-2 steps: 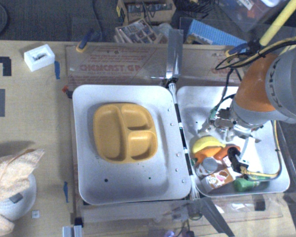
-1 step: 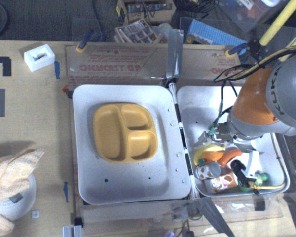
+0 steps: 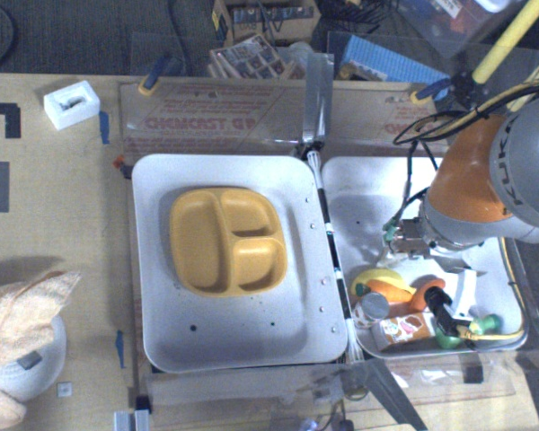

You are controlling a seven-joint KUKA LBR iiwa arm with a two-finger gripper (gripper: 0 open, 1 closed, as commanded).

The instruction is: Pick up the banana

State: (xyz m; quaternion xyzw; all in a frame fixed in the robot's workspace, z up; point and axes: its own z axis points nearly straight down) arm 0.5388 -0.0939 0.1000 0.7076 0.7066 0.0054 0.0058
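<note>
At the near edge of the bench lies a peach cloth (image 3: pixel 22 308). In the right bin (image 3: pixel 359 187), a heap of small things crowds the near end. The banana (image 3: pixel 379 279) sits at the heap's left, touching an orange piece (image 3: pixel 397 293), with a small can (image 3: pixel 373 305) and a carton (image 3: pixel 404 329) close by. The gripper (image 3: pixel 402 238) hangs just beyond the banana; whether it is spread or closed cannot be made out. The likely risk is that, coming down into this crowding, it catches a neighbour or nudges the curved banana aside.
</note>
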